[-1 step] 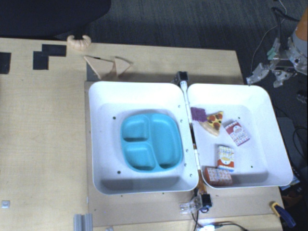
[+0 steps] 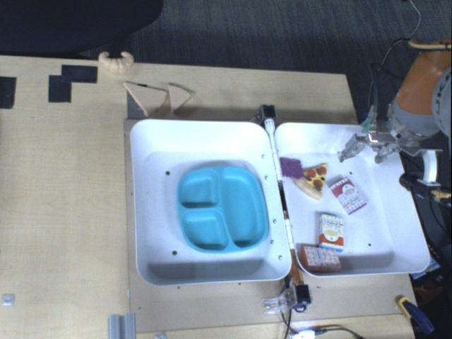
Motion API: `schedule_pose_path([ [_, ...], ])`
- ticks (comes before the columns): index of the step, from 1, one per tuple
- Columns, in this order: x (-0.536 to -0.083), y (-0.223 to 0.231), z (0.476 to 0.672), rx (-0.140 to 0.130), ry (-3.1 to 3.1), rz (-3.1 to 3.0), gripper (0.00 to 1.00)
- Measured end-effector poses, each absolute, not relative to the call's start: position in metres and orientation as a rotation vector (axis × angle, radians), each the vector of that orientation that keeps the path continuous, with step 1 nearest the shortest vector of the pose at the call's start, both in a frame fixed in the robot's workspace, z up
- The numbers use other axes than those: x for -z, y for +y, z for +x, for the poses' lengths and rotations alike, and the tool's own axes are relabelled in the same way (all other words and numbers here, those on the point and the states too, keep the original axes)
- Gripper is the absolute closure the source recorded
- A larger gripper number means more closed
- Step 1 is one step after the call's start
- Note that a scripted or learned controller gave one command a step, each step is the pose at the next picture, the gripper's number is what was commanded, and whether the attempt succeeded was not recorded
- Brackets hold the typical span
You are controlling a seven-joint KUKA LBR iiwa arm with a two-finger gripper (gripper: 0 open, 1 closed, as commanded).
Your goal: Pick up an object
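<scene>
The pincer (image 2: 369, 147) is seen hovering over the right bin (image 2: 395, 210) near its far right corner, fingers spread apart, nothing gripped. The pizza slice (image 2: 314, 180) is found nearer the bin's left wall, down-left of the pincer, its long axis slanted toward it.

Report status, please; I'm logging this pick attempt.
Gripper open, holding nothing, over right bin's far end. Nearest: pizza slice, red-and-white carton. Nothing blocking.
</scene>
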State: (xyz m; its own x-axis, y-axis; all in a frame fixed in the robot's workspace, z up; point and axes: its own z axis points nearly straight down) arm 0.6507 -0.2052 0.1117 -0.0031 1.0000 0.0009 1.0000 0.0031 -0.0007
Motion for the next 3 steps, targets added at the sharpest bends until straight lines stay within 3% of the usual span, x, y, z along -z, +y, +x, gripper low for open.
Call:
schedule_pose_path([
  [1,-0.087,-0.148,0.56,0.006,-2.227,-2.221,0.0],
  [2,-0.099,-0.148,0.563,0.012,-2.233,-2.225,1.0],
  [3,-0.187,-0.131,0.487,0.003,-2.224,-2.22,1.0],
])
